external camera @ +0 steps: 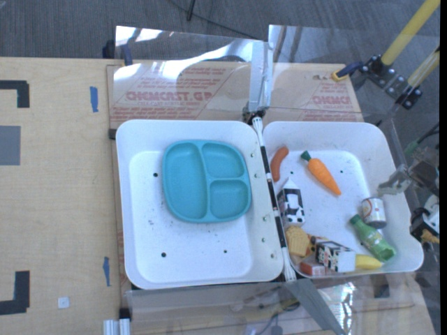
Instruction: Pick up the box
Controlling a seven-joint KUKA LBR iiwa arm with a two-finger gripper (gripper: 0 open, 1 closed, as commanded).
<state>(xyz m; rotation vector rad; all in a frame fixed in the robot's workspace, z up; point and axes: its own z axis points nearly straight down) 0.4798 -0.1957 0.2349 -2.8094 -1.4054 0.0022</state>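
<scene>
- Gripper (398, 181): small grey shape at the right edge of the right bin (391, 145), just over the rim. Too small and blurred to read, so can't tell if it's released or clenched. Nothing visibly in it.
- Nearest to it: silver can (374, 212), then green bottle (373, 239), both by the bin's right wall.
- Box (334, 255): small printed pkg lying flat at the near edge of the right bin, approx mid-edge. Yellow item (368, 262) touches its right end; tan waffle-like piece (299, 241) sits just beside its left.
- Black-and-white carton (292, 206) against the bin's left wall. It's possibly the box meant instead; print unreadable.
- Carrot (322, 174) and sausage (279, 162) towards the far edge, well apart from the box.
- Left bin (133, 208): teal divided plate (207, 181), not involved.
- Step, by my read: approach, grasp not yet made.
- Next move calls for: travel in to above the box, line up across its short side, then descend w/o catching the yellow item or near wall.
</scene>
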